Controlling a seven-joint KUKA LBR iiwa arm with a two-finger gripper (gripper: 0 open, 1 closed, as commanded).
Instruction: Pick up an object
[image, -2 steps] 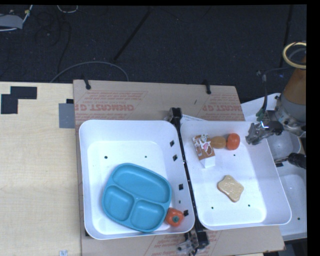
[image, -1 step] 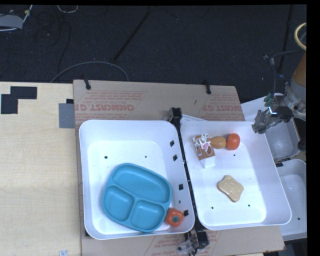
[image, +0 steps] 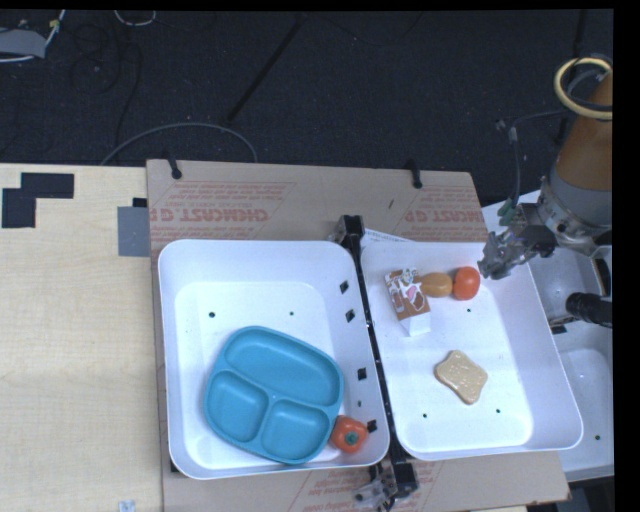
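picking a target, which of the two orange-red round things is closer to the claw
The orange-red ball in the right bin, beside the claw. The other orange-red piece sits in the left bin against the blue tray.

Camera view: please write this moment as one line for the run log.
claw: above right bin's far right rim, holding nothing | right bin: small carton, tomato, bread slice | left bin: blue divided tray

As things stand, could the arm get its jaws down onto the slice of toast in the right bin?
Probably yes: the toast lies flat and alone on the bin floor, apart from the carton, with nothing over it.
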